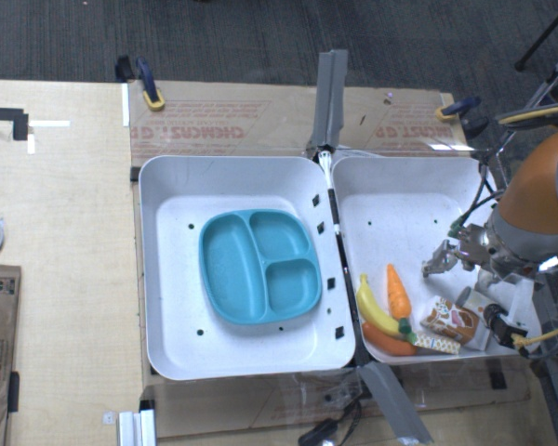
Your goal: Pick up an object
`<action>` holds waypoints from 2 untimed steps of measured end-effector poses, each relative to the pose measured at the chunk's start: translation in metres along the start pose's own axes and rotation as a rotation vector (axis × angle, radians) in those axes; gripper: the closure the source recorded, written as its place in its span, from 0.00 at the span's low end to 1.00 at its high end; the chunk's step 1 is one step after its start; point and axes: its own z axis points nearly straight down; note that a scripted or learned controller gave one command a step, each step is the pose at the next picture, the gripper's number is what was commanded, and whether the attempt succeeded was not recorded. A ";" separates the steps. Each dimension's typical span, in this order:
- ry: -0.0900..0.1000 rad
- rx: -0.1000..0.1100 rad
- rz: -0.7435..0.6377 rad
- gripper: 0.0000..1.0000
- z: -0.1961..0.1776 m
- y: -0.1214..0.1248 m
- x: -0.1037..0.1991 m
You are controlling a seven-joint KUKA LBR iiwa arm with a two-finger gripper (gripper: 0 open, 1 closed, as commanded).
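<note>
Hovering over the right bin (391, 189), tool (444, 260) state unreadable at this angle; nearest candidate, the carrot (398, 293), lies just left and below, long axis running roughly toward the bin's near edge.

bins (167, 249): smooth white plastic, slight sheen | plate (259, 266) in the left bin: matt teal plastic | banana (373, 310), carrot (398, 292) right of the plate: glossy plastic | bench (56, 212): pale matt wood | sheet (223, 119) behind the bins: brown cardboard
</note>
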 end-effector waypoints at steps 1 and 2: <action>0.000 -0.001 -0.066 0.00 0.000 -0.063 0.049; -0.002 0.005 -0.062 1.00 -0.005 -0.063 0.048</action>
